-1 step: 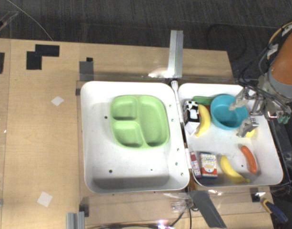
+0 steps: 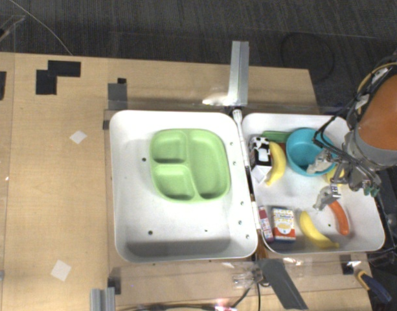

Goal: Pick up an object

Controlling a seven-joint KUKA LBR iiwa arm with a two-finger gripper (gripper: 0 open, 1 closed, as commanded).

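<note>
Gripper [image 2: 328,196] above slim orange carrot [image 2: 341,218], right bin [image 2: 370,235]

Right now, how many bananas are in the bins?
2. One banana lies in the right bin beside the blue cup; the other banana lies near its front edge, by the small carton. The arm may hide more.

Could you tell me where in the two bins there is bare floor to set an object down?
The left bin has bare floor all round the green divided plate, widest along its near wall. The right bin is crowded: blue cup, two bananas, small carton, orange item. One bare patch lies mid-bin, between the upper banana and the gripper.
</note>
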